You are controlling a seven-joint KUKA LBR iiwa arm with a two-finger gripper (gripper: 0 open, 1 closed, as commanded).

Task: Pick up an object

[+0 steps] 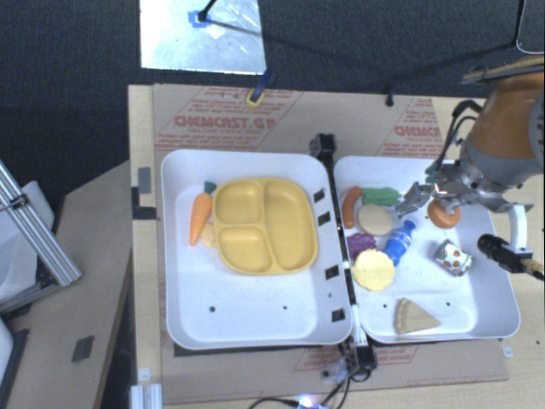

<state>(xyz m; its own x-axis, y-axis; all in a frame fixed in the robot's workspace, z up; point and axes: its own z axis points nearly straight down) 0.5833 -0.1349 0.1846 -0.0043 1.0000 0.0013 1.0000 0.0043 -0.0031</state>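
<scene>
Where the claw hangs: over the right shallow white bin (502, 309), claw (426, 196) spread cannot tell.
Beside it: orange round toy (443, 216), right.
Left bin (183, 313): yellow sectioned plastic tray (260, 226), orange toy carrot (198, 217).

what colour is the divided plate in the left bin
Yellow; the divided plate shows best in the camera view.

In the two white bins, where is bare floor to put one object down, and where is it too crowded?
Left bin: a wide bare strip along the near wall, below the yellow tray. Right bin: bare floor between the wedge and the wrapped candy. Crowded: the right bin's upper left, around the blue bottle, under the gripper.
</scene>
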